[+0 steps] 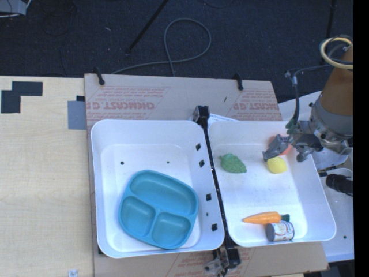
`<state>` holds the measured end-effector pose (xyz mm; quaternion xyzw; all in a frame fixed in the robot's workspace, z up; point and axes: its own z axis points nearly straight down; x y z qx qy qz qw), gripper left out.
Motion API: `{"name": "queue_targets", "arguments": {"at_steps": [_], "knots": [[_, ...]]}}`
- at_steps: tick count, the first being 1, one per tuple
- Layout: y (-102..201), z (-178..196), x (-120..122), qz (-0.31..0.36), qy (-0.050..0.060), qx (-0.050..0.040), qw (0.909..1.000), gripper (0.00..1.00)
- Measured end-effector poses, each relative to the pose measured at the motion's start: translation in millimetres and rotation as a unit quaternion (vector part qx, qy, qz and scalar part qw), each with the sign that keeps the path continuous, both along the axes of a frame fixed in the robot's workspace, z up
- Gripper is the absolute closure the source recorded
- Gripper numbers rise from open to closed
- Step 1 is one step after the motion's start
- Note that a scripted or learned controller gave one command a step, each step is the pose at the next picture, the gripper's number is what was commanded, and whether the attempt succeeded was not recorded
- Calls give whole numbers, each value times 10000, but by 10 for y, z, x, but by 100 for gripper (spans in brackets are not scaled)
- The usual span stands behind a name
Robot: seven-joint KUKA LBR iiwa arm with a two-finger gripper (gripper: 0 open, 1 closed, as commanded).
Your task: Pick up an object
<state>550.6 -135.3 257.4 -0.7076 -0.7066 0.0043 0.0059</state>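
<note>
Right bin contents: a green leafy vegetable (233, 163) left of centre; a yellow lemon (277, 165) near the far right; an orange carrot (262, 217) lying horizontally at the front; a small can (280, 231) on its side just beside it.

One fixed camera, mounted above the surface (40, 172), looks down at a slant. Both white bins (106, 137) sit mid-frame at moderate range; the arm (337, 97) enters from the right.
</note>
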Motion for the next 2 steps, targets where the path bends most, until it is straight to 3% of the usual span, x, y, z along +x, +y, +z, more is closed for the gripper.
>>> {"name": "queue_targets", "arguments": {"at_steps": [1, 2], "knots": [[-1, 64, 20, 9, -55, -6, 10000, 0], [-44, -388, -15, 4, -31, -3, 10000, 0]]}}
